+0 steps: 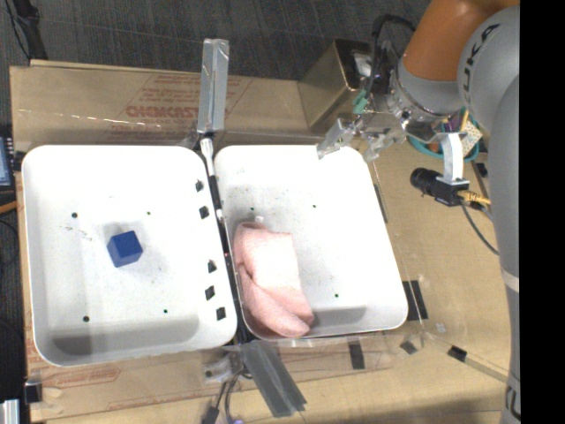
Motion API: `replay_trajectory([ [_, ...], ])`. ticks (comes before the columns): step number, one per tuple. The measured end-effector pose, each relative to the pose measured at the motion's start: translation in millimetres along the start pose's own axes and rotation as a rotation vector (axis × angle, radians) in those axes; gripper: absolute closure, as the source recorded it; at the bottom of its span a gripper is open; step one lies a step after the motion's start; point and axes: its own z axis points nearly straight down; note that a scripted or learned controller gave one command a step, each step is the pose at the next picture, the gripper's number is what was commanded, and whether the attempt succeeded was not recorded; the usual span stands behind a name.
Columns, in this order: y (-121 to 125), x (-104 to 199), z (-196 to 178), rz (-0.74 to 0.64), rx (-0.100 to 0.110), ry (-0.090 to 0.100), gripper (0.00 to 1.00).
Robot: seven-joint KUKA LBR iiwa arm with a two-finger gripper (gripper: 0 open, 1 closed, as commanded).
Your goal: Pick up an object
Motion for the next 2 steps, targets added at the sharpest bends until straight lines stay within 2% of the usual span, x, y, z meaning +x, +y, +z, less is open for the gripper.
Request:
replay_trajectory([
  [1,-85.4,25.2,75.7,0.183,0.000,0.000,0.00],
  [2,-43.6,51.1,189.2,0.065,-0.003,0.000,0.00],
])
